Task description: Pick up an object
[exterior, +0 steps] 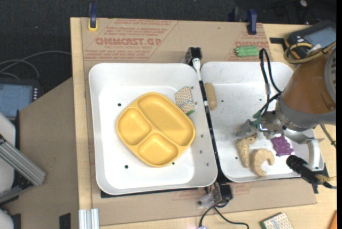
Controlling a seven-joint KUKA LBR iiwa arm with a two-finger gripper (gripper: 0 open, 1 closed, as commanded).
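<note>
Two white bins sit on the desk (133, 41), and the gripper (255, 127) hangs low in the right bin (235, 94) above a croissant (262, 160), finger state unclear.

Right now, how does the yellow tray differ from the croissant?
The yellow tray lies in the left bin; the croissant lies in the right bin, close to the tool. The tray is far larger than the croissant. The tray is bright yellow with three compartments; the croissant is a pale tan curved lump. Both lie flat on a white bin floor.
</note>
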